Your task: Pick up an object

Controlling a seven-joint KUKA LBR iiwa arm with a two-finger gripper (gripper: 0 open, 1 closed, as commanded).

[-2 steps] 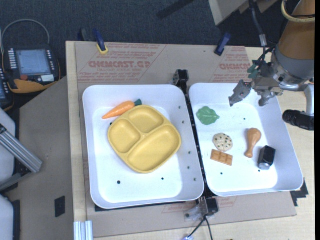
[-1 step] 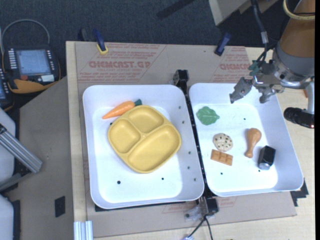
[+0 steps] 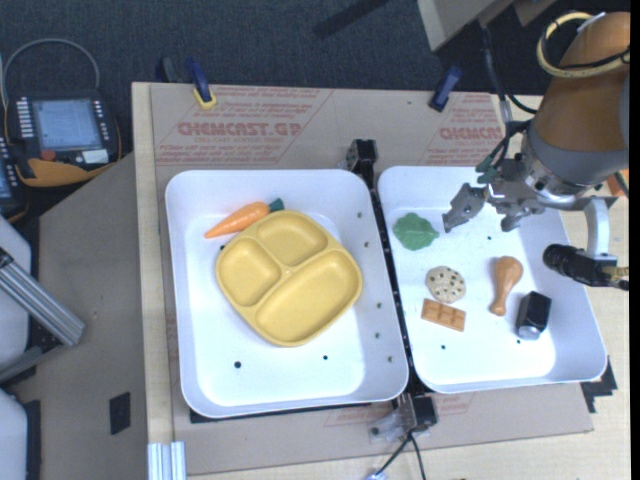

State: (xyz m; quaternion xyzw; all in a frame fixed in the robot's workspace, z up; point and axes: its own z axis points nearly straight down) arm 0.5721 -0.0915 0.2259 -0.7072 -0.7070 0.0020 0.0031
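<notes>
Nothing lifted yet. End effector point(image 3: 485, 211) spread open and empty, hovering over right bin point(image 3: 575, 358), just right of lettuce point(image 3: 414, 231). Cookie point(image 3: 445, 283), drumstick point(image 3: 505, 280) below lettuce. Grasp and lift remaining.

Two white bins point(image 3: 190, 298) of smooth, faintly glossy plastic sit on a desk point(image 3: 150, 168) covered in matt brown printed paper. A yellow divided plate point(image 3: 290, 278) looks like smooth matt plastic, as do the orange carrot point(image 3: 236, 219) and the drumstick point(image 3: 505, 281). The speckled cookie point(image 3: 445, 284) looks rough. The pincer point(image 3: 484, 212) is dull grey metal.
</notes>
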